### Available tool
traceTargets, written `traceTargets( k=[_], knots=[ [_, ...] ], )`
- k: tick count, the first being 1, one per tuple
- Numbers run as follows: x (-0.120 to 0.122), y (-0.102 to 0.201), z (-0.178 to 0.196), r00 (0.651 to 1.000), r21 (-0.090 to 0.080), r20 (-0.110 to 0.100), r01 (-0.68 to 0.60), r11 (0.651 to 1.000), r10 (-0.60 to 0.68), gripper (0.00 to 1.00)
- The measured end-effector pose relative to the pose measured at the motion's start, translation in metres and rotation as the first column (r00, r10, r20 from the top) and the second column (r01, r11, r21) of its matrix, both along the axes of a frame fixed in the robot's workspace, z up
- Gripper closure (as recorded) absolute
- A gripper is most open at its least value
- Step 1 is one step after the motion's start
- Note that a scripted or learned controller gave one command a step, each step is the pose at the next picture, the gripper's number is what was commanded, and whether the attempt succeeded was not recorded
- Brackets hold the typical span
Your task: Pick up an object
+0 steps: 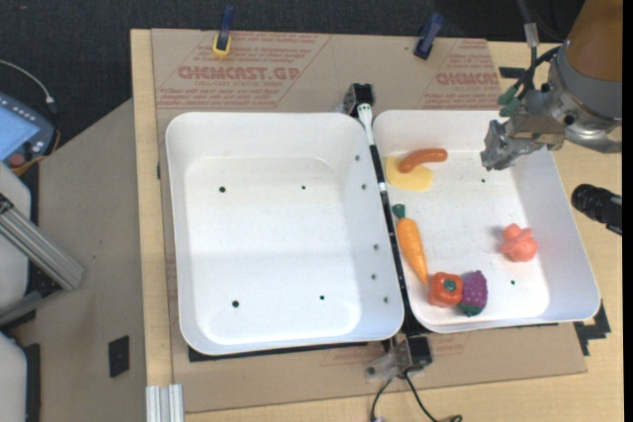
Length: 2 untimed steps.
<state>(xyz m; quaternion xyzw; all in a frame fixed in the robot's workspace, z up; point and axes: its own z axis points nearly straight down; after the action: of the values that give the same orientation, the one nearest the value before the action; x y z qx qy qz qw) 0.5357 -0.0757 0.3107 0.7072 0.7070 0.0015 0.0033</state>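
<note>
Camera view looks down on two white bins side by side on a cardboard sheet (297, 64). The left bin (198, 143) shows its bare floor with a few dark dots. The right bin (554, 212) holds the toys.

The arm (593, 54) comes in from about 2 o'clock, and its gripper (504, 148) hangs over the upper part of the right bin, near the back rim. How wide the jaws stand cannot be told from here: the tips read as one dark grey cluster. Nothing is seen between them, and they touch no toy.

The toys, taking the right bin's middle as the clock centre:
- A sausage (423, 156) lies at about 10 o'clock, its lower edge touching a yellow piece (411, 177) just below it. Both sit to the gripper's 9 o'clock, apart from it.
- A carrot (411, 248) lies along the left wall at about 8 o'clock, its green top pointing to 12.
- A red pepper (445, 289) sits at about 7 o'clock, just past the carrot's tip, with purple grapes (475, 292) touching it at its 3 o'clock.
- A pink toy (518, 243) stands alone at about 4 o'clock, below the gripper and well apart from it.

Two clamps, one blue and yellow (225, 35) and one blue (429, 35), grip the far edge of the cardboard at 12 o'clock.
</note>
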Motion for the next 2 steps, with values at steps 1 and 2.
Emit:
traceTargets(
  k=[1, 2],
  knots=[
    [0.000, 0.000, -0.001, 1.000, 0.000, -0.001, 0.000, 1.000, 0.000, 0.00],
    [0.001, 0.000, 0.010, 1.000, -0.001, 0.003, 0.000, 1.000, 0.000, 1.00]
  ],
)
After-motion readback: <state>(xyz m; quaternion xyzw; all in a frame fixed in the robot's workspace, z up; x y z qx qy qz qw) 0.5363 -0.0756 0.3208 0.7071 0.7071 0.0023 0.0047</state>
